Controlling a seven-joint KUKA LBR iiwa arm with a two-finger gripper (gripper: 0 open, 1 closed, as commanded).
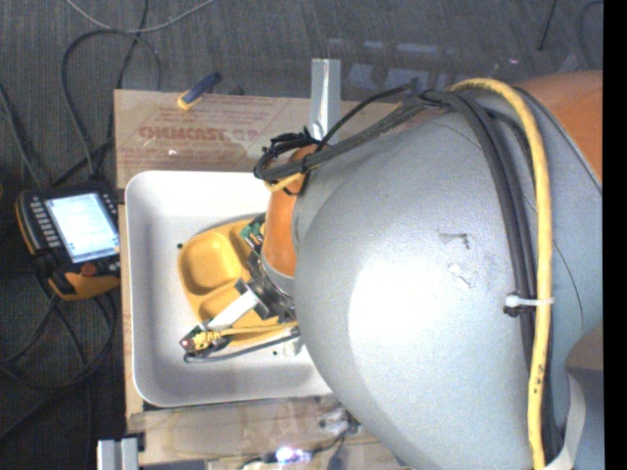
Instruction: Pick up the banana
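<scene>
White bin (147, 262) on cardboard sheet (186, 135) w/ red print. Handheld pendant (73, 228), screen lit, left of bin on grey carpet (59, 380). Cables (108, 18) across carpet.

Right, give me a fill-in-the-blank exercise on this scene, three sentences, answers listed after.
1. The large grey robot arm reaches into the shallow ____ plastic bin.
2. The two-finger gripper sits low over a pile of ____ plastic objects in that bin.
3. The handheld control pendant with the lit screen lies on the floor to the ____ of the bin in the camera view.

Missing words: white; yellow; left
</scene>
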